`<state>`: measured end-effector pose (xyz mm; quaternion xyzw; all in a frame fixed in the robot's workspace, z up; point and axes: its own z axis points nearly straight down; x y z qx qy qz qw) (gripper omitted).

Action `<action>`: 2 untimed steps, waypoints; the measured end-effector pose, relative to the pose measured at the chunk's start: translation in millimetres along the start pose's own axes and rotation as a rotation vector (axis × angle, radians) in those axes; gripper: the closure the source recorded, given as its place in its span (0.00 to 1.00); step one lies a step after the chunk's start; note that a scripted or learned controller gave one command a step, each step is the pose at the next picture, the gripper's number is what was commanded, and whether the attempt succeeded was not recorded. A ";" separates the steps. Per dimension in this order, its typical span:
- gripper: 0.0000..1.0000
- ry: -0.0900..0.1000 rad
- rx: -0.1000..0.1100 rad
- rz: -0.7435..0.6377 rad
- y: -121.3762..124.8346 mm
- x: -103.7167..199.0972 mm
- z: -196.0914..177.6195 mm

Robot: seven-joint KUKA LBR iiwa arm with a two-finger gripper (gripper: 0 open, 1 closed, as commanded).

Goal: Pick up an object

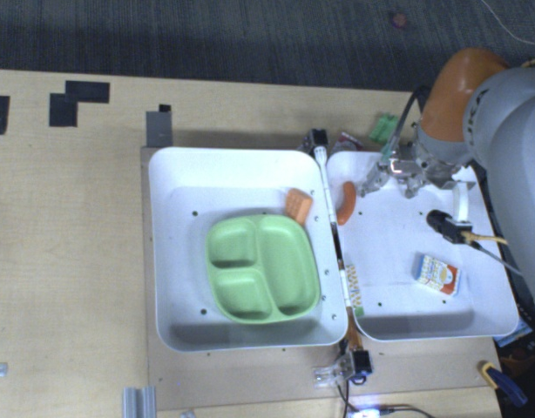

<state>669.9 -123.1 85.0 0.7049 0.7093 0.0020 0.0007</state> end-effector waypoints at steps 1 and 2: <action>1.00 -0.002 -0.005 -0.002 1.5 -1.0 -12.4; 0.00 -0.002 -0.005 -0.003 1.4 -0.9 -12.2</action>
